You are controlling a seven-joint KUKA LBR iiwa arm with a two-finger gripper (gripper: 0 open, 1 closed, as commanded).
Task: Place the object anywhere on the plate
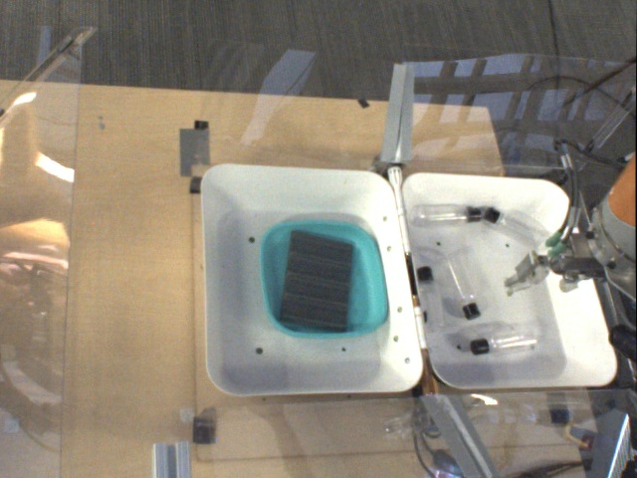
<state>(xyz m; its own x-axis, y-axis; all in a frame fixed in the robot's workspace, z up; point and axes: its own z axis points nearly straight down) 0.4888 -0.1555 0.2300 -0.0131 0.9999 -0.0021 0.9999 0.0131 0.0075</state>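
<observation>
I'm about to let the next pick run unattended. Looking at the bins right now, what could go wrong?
1. The clear tubes in the right bin are transparent and thin, so a grasp may miss or slip.
2. The dark ridged block already covers most of the teal plate, leaving little bare surface; a tube set there may roll off.
3. The gripper hangs low over the right bin, near a tube, and could knock it aside.

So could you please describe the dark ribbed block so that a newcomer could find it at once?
Start at the left bin of the two white ones. In its middle sits a teal plate, and the block lies on it. It is the only dark, ridged slab here; the right bin has only clear tubes with black caps.
</observation>
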